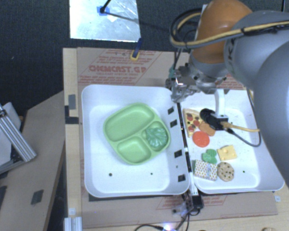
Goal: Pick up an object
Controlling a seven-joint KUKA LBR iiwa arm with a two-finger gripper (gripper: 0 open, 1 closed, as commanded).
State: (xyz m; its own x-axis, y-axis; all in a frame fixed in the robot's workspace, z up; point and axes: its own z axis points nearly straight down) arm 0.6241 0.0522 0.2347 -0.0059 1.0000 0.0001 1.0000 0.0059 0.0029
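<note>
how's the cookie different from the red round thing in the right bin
The cookie is tan with dark specks; the red disc is plain orange-red. The cookie lies near the right bin's front edge, beside a patterned square piece; the red disc lies farther back, just below the pizza slice. The cookie looks slightly smaller. Both are flat and round, lying loose on the bin floor.

Green divided plate point(135, 131) — white bins point(94, 143) — red disc point(201, 138)
</note>
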